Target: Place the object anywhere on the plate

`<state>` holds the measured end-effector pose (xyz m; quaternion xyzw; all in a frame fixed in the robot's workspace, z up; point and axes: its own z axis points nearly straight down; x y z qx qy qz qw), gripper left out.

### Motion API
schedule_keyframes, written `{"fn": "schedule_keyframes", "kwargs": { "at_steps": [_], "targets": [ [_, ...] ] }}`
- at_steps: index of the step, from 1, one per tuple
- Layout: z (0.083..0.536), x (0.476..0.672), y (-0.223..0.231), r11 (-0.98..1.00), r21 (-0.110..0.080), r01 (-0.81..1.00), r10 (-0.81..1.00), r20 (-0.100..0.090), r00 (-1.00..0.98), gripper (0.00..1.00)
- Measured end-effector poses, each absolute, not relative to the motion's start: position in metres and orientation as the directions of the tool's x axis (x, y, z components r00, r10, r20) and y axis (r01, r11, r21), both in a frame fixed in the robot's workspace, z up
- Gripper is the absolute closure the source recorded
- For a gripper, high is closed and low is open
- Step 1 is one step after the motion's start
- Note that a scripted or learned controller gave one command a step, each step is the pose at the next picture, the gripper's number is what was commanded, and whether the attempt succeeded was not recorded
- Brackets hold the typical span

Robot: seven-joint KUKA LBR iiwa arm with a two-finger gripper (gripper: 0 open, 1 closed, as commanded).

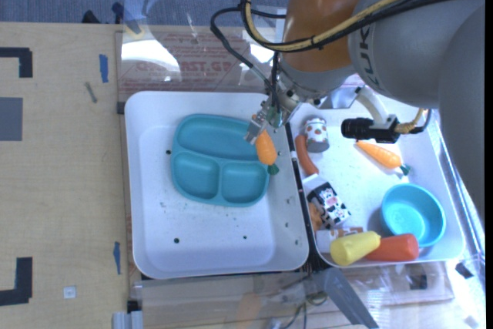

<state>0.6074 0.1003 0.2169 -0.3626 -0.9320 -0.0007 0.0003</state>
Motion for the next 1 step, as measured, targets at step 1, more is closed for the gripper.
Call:
{"fn": "schedule_keyframes", "kwargs": {
  "at_steps": [1],
  "targets": [
    [0.2193,0.6085,0.0982,0.735,0.003,0.678,0.678,-0.003,-0.735,0.0]
  ]
}}
